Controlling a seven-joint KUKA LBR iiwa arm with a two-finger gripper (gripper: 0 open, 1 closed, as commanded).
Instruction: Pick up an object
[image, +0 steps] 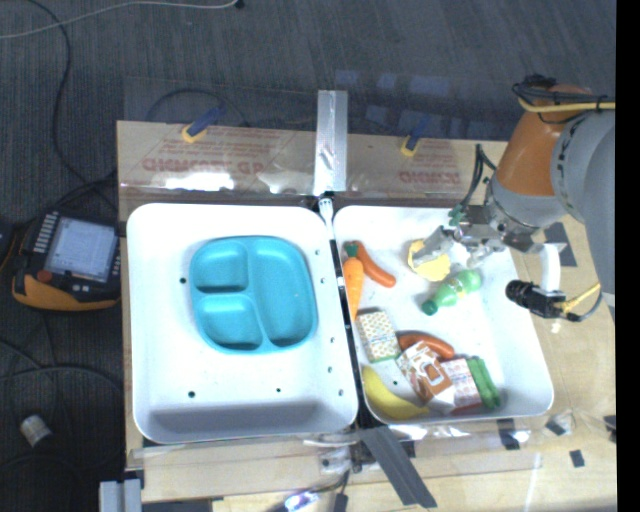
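Gripper (447, 243) hangs low over the far part of the right bin (520, 345), reaching in from the right, its metal fingers pointing left toward a yellow object (433, 264). The fingertips sit just beside or touching the top of that piece; whether they pinch it is hard to judge from this slant, and I cannot tell if the fingers are parted or closed.

Going left to right: on the floor at far left lies a handheld control pad (68, 258) with a lit screen. The left bin (160, 330) holds a blue divided tray (252, 292), three compartments, lying flat near the middle. A metal bar (331, 140) stands at the seam between the two bins, at the far edge.

The right bin carries the clutter. Against its left wall an orange carrot (352, 278) lies lengthwise, and a second, curved orange piece (375, 268) lies just beside it. Nearer the camera sits a small speckled block (377, 333), then a banana (390, 398) along the near wall. A heap of red-and-white packaged items (435, 373) rests touching the banana, with a green stick-like thing (484, 383) on its right side. A green bottle (451, 290) lies tilted just below the yellow object, close under the gripper. The arm's orange band (527, 150) shows above the wrist at far right.
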